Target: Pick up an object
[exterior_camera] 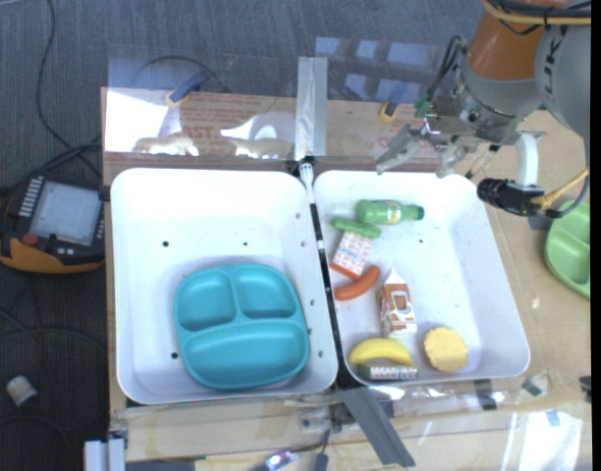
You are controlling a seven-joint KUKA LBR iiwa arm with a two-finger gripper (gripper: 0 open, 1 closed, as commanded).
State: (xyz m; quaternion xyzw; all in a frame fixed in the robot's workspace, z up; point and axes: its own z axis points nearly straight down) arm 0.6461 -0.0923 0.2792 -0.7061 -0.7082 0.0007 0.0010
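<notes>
Overall, scene: two white bins sit side by side, the left bin (143, 263) in the lower left of the frame and the right bin (497, 292) in the lower right.
Objects to pick: all lie in the right bin, none is between the fingers.
Green bottle (387, 211): green body with a yellow cap, lying on its side in the upper part of the right bin; long axis runs left to right across the frame, cap toward the right.
Green packet (355, 227): small and dark green, just below the bottle's left end, slanting down to the right.
Printed carton (352, 254): white with red print, just below the packet, tilted, long axis roughly up and down the frame.
Sausage (356, 284): orange-red, slanting from lower left to upper right.
Small box (397, 307): white and brown-red, long axis near vertical in the frame.
Banana (382, 350): yellow, curved, lying left to right near the bin's lower edge.
Yellow round item (445, 347): rough-textured, just right of the banana.
Teal tray (244, 324): three compartments, in the lower part of the left bin.
Arm (521, 27): enters from the upper right corner, orange band above the wrist, angled down and to the left.
Gripper (413, 153): spread apart, holding nothing, hovering over the upper rim of the right bin, above the bottle and apart from it.
</notes>
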